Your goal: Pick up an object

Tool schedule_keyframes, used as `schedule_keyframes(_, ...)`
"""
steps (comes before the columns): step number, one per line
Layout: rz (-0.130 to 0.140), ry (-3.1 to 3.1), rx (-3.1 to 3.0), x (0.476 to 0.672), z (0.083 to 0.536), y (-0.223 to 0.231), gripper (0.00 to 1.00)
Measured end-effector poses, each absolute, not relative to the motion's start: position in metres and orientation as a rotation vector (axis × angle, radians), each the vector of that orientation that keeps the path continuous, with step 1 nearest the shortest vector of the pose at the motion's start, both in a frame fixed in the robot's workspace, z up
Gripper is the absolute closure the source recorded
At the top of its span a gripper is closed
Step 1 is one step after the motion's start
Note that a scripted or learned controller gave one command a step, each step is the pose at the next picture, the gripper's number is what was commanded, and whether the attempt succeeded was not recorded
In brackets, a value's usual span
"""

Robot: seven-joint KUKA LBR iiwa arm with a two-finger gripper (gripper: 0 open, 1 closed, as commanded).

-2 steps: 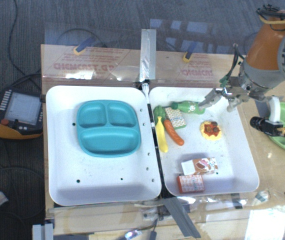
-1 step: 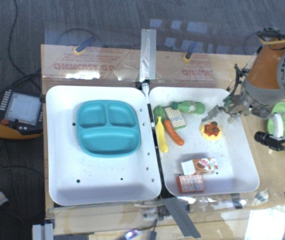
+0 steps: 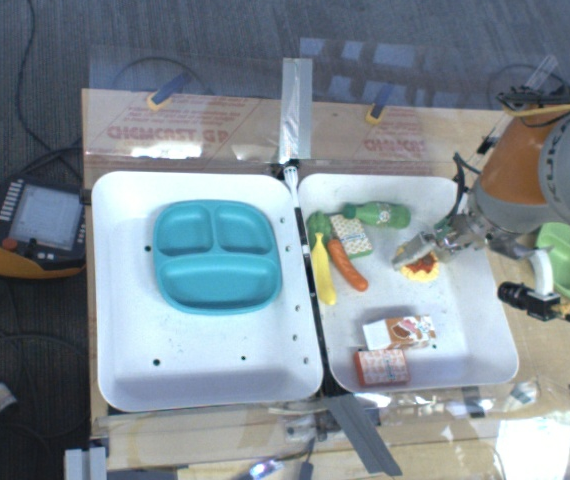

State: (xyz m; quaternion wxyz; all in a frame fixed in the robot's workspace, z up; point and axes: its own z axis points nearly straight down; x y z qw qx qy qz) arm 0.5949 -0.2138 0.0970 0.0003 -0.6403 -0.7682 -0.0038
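Reaching in over the right bin [image 3: 485, 363], the end effector [image 3: 420, 251] hangs low just above a small red-and-yellow toy [image 3: 421, 267]; whether its fingers are apart or together, I cannot tell. That toy lies right beneath the tip, touching or nearly so. Left of the toy sit a carrot [image 3: 348, 265], a banana [image 3: 322, 271] and a green bottle [image 3: 378, 213]. The left bin [image 3: 125, 358] carries a teal divided plate [image 3: 216, 256].

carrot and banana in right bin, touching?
Touching. The camera view shows the carrot lying against the banana near its upper end, no gap between them.
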Motion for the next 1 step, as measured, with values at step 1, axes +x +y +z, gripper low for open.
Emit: schedule_keyframes(1, -0.006, -2.343, -2.090, 0.6389, 0.1105, -0.2175, 0.00)
